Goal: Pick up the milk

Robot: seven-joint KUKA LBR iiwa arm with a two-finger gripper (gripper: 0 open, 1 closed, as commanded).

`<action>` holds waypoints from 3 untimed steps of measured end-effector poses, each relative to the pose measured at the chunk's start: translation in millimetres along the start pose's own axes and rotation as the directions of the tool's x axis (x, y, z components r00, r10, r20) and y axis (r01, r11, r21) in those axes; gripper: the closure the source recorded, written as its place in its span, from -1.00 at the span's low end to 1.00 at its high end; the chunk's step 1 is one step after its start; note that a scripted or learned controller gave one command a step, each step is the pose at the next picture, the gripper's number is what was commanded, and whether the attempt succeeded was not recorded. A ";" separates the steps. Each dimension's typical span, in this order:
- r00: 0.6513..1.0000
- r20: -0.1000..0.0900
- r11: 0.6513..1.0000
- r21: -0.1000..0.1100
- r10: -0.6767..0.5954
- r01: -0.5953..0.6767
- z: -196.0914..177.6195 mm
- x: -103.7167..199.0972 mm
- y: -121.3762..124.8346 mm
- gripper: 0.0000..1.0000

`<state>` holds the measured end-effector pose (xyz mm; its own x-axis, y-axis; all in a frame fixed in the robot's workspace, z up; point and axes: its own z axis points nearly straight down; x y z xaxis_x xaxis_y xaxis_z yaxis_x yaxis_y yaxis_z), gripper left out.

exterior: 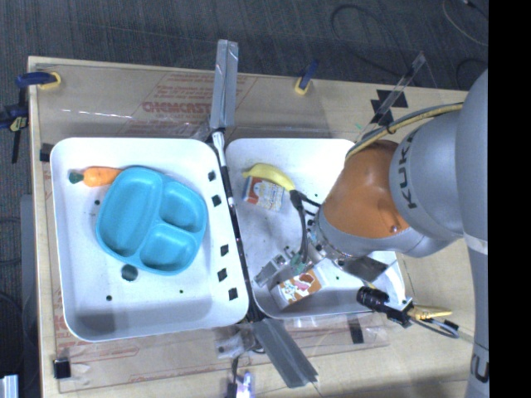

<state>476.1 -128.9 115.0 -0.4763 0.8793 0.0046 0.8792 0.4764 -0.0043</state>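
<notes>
Two small white cartons lie in the right bin (332,152), and their labels are too small to read. One carton with brown-orange print (299,287) lies tilted against the bin's front wall. The other carton, with red-orange print (264,193), lies at the back left beside a banana (270,173). My gripper (288,265) hangs low over the bin's front left part, just above and to the left of the front carton, touching or nearly touching its top edge. The orange wrist band (365,197) and grey arm hide the bin's right half.
The left bin (75,305) holds a blue divided plate (153,218), a carrot (98,175) at its back left corner, and a small dark round piece (129,273). A metal divider (224,222) runs between the bins. Cables and a tool (415,312) lie at the front right.
</notes>
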 end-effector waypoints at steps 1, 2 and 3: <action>0.931 0.007 0.931 -0.002 -0.365 0.365 -132.4 -23.5 -11.2 -1.00; 0.942 0.001 0.942 0.000 -0.336 0.336 -31.5 3.3 2.1 -1.00; 0.886 0.012 0.887 0.002 -0.463 0.463 -27.8 22.7 14.5 -1.00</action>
